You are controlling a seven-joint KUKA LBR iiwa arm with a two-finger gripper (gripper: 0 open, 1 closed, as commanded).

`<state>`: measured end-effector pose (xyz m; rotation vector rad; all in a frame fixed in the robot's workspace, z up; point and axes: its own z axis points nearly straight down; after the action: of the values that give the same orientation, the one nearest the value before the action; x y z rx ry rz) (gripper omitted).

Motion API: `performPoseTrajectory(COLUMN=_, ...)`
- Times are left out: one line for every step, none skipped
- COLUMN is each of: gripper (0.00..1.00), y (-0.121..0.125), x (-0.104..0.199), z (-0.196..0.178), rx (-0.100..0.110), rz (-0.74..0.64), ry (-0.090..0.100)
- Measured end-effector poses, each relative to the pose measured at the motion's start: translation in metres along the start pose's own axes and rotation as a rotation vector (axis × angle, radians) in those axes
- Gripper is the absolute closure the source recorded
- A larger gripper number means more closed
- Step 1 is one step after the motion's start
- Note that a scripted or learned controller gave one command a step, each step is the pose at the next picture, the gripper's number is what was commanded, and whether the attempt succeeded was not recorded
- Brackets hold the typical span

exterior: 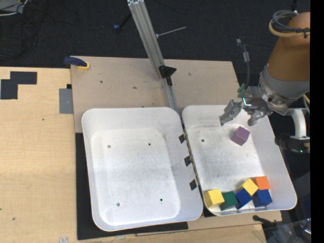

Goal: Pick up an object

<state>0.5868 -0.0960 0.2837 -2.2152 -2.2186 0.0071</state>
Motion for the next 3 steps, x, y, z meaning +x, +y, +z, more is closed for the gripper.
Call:
performPoseTrajectory(gripper=0.00, y=0.000, x=-0.001, z=-0.002, rx=-0.005, rz=0.003, ry=-0.001)
performPoseTrajectory(gripper=0.00, y=0.007, x=0.004, z=0.047, rx=0.000, rz=0.004, ry=0.000)
performPoseTrajectory(gripper=0.00, y=0.008, x=0.004, z=0.091, rx=0.001, rz=0.003, ry=0.000)
